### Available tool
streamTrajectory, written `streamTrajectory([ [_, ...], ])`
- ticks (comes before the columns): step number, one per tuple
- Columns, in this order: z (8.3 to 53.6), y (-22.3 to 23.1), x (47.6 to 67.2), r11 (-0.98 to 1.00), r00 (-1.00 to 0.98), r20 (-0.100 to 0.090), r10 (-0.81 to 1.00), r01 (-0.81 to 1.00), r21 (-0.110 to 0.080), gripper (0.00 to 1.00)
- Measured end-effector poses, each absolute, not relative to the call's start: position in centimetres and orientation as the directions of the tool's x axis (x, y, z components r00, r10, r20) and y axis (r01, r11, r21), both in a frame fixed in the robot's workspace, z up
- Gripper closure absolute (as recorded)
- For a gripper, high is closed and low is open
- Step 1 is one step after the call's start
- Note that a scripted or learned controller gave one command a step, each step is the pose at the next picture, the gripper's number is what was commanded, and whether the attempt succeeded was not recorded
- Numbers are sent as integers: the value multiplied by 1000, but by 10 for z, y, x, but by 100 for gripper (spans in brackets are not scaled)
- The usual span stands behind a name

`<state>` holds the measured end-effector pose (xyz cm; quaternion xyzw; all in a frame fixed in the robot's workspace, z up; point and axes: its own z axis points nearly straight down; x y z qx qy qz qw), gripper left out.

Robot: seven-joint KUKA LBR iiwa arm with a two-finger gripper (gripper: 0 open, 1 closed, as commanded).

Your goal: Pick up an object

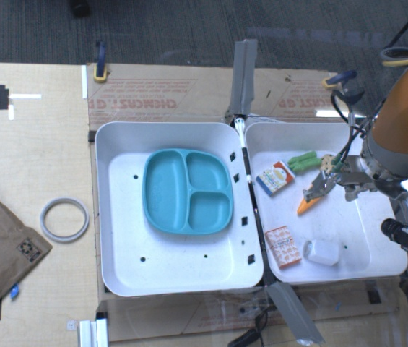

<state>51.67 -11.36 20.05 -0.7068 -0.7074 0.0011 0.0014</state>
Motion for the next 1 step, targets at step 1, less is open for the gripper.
streamTrajectory([
  [1,92,-136,566,-23,23,-1,1000,1000,0,0],
])
